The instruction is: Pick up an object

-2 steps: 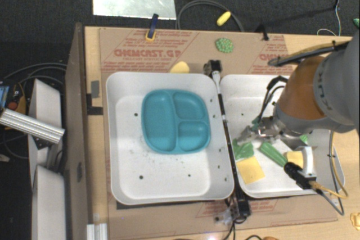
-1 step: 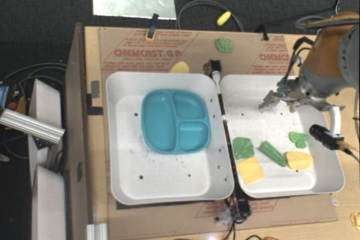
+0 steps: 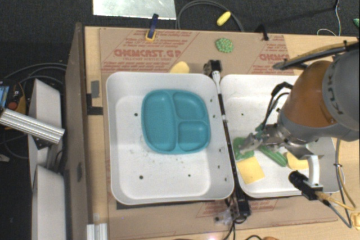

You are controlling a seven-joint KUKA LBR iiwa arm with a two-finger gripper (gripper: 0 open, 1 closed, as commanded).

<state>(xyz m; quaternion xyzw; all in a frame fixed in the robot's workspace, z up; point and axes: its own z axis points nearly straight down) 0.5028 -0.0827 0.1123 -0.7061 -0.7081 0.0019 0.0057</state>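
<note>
My gripper [image 3: 254,142] is down low in the right bin [image 3: 247,95], at its front left part. It sits right over a green object [image 3: 243,146], whose other end [image 3: 277,157] sticks out to the right under the wrist. Whether the green object is held is hidden by the wrist. A flat yellow piece [image 3: 251,169] lies just in front of the gripper, near the bin's front wall. Another yellow piece [image 3: 295,162] peeks out beneath the arm on the right.
The left bin [image 3: 126,177] holds a teal divided plate [image 3: 175,121]. On the cardboard behind the bins lie a yellow lump [image 3: 180,68] and a green round thing [image 3: 224,45]. The ridge between the bins [image 3: 224,126] runs close to the gripper's left.
</note>
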